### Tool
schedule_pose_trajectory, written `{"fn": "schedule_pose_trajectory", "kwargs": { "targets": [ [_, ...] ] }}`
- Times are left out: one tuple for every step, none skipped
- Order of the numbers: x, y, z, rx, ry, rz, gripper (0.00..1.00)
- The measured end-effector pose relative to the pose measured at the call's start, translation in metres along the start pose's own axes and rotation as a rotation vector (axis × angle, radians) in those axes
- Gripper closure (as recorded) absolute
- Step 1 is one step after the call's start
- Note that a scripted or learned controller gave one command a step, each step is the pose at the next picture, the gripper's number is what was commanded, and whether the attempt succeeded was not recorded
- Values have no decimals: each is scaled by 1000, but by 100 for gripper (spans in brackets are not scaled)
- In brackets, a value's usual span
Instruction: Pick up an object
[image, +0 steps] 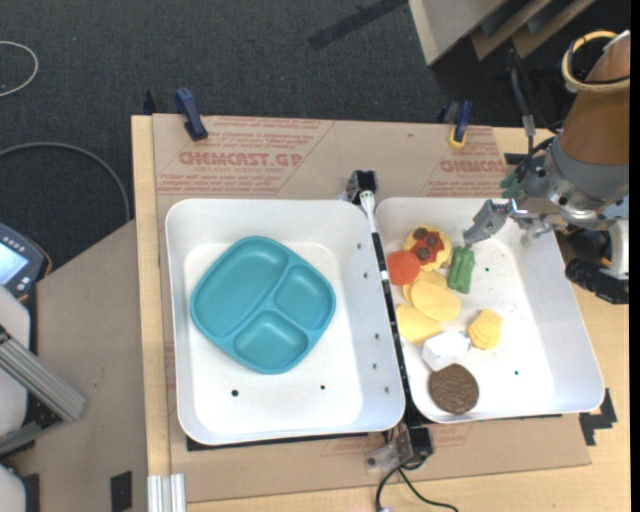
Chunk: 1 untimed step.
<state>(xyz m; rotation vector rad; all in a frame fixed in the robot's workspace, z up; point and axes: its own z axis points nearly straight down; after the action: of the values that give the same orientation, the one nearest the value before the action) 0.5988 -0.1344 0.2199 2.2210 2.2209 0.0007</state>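
Observation:
The right bin (545, 300) holds several toy foods. Among them are a green piece (460, 270), a red piece (403, 267), a yellow round topped with berries (428, 246), two yellow slices (436, 298), a yellow corn-like piece (486, 329), a white block (445, 349) and a brown cookie (454, 388). My gripper (502, 232) hangs over the bin's upper part, just up and right of the green piece. Its fingers stand apart, open, with nothing between them. One fingertip (472, 233) is close above the green piece.
A teal divided plate (263, 302) lies in the left bin (200, 400). The arm's wrist (585, 185) and orange band (600, 110) stand over the right bin's upper right corner. Clamps (190, 112) hold the cardboard base at the back.

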Motion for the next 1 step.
{"fn": "schedule_pose_trajectory", "kwargs": {
  "targets": [
    [-1,70,141,-3,-1,-4,0]
  ]
}}
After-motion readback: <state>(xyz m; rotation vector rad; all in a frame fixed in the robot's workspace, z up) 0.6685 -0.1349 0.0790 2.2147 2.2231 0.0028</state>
